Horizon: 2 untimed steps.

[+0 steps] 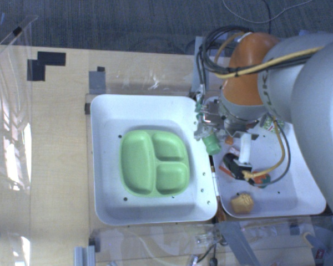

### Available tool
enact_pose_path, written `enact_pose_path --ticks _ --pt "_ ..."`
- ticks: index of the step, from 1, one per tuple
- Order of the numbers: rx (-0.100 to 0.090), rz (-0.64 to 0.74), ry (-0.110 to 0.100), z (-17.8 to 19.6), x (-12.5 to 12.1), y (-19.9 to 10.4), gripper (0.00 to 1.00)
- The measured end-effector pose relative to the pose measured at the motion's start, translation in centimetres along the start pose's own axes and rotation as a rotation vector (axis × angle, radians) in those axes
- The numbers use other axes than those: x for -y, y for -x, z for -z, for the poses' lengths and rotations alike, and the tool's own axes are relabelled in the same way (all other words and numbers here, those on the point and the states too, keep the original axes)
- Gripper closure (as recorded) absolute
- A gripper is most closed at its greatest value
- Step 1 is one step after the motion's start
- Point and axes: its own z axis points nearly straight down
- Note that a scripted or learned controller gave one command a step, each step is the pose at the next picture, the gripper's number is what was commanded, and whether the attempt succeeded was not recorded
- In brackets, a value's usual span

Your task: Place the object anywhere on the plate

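Note:
A light green divided plate (154, 162) lies in the middle of the left white bin (102, 148). My gripper (209, 137) hangs over the rim between the two bins, just right of the plate's upper right corner. A small green object (212, 146) sits between its fingertips, and the gripper is shut on it. The object is above the left bin's right wall and clear of the plate.
The right bin (299, 195) holds a tan rounded lump (242, 203) near its front left corner and a small orange piece (225, 172) close to the dividing rim. The arm's grey body covers much of the right bin.

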Motion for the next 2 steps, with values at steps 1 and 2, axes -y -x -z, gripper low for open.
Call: enact_pose_path --ticks 1,2 --pt "0.0 0.04 0.0 0.95 1.39 -5.87 1.0" --pt "0.0 0.039 0.001 0.96 1.38 -5.85 0.0"
